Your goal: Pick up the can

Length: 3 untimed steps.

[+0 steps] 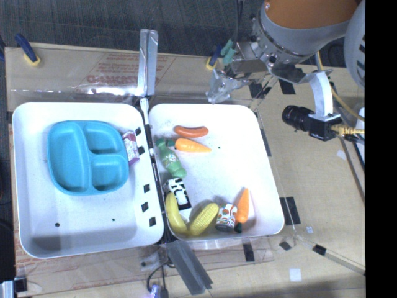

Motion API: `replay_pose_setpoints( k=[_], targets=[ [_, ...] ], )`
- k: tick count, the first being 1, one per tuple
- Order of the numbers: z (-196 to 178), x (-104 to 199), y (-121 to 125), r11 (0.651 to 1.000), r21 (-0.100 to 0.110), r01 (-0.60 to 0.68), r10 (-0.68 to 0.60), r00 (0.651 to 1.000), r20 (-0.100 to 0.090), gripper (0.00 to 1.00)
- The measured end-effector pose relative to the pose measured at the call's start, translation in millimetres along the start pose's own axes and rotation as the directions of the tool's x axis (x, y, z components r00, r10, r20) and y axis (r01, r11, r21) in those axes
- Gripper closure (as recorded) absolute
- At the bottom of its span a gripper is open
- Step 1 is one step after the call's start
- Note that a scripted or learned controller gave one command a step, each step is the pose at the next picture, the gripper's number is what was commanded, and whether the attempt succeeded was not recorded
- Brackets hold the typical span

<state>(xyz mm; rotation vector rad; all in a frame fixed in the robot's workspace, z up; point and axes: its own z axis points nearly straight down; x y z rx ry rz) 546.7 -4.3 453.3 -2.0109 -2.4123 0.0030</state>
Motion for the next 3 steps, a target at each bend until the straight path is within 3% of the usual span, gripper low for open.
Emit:
replay_pose_setpoints(
  k=[2,3],
  targets=[
    [-20.6,2.7,1.8,1.000,0.001,0.014,-0.014,1.000,0.001,1.00],
    [11.0,39.8,-64.2,0.998,0.000,0.057,-0.057,0.998,0.000,1.00]
  ],
)
